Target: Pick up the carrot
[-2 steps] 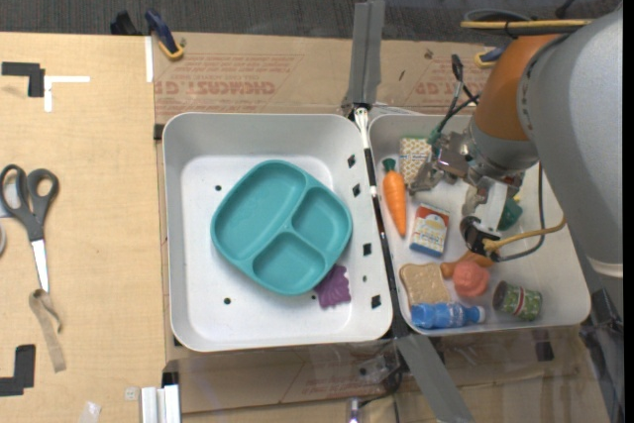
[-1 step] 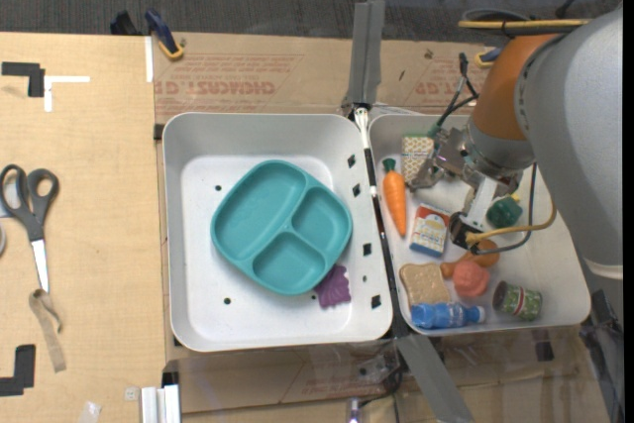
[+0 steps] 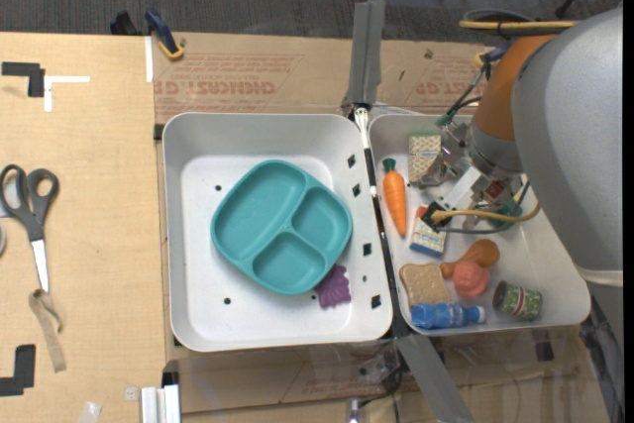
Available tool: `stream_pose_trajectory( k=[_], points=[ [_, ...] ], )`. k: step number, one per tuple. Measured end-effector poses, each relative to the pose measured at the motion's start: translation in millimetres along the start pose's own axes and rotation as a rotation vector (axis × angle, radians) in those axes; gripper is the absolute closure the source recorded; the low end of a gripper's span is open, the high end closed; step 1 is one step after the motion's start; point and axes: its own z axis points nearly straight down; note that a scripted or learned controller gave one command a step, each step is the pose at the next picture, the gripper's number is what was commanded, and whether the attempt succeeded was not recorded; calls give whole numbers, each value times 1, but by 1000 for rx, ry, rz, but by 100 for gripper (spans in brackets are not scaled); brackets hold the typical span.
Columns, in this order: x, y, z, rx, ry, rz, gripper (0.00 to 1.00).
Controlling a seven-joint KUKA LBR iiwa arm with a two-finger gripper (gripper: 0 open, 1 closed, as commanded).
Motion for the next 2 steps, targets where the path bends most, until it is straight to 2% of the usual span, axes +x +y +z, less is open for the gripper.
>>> stream_pose_trajectory(
  k=[1, 2],
  points=[
    [-54, -35, 1, 1, 0, 150, 0],
    [14, -52, -99, 0, -1, 347, 0]
  ],
)
